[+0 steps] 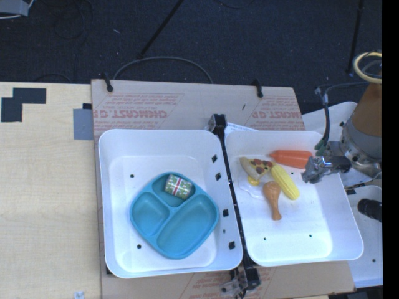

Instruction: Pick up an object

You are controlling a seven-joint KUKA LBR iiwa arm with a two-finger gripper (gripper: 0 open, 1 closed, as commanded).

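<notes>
I see a pale wooden counter (43,192) against dark carpet (187,36), and my pincer (312,170) is too blurred to tell its grip.

Cardboard sheet (187,108) under bins; black cables (163,62) behind.

Left shallow white bin (118,167): blue three-compartment plate (181,229), small striped can (177,186) in its rear compartment. Right shallow white bin (312,242): orange carrot (290,157) behind yellow corn cob (284,182); pizza slice (256,166) left of the cob; brown drumstick (272,198) in front.
</notes>
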